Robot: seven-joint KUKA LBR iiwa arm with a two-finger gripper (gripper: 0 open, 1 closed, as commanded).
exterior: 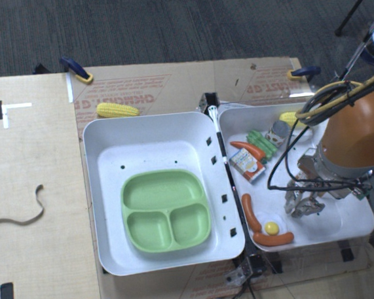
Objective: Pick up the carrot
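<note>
The carrot (247, 148) is orange with a green leafy top and lies in the upper left part of the right bin (352, 225), against a small printed carton (246, 163). My gripper (303, 204) hangs low over the bin's lower middle, to the right of and nearer than the carrot, well apart from it. Nothing shows between its fingers. The arm's orange band (356, 132) and black cables cover the bin's right side.
Two reddish sausages (249, 212) (273, 239) and a yellow ball (271, 227) lie at the right bin's lower left. A grey item (279, 129) and a yellow piece (288, 117) sit at its top. The left bin (107, 206) holds a green divided plate (166, 210). A corn cob (117, 109) lies on the bench behind.
</note>
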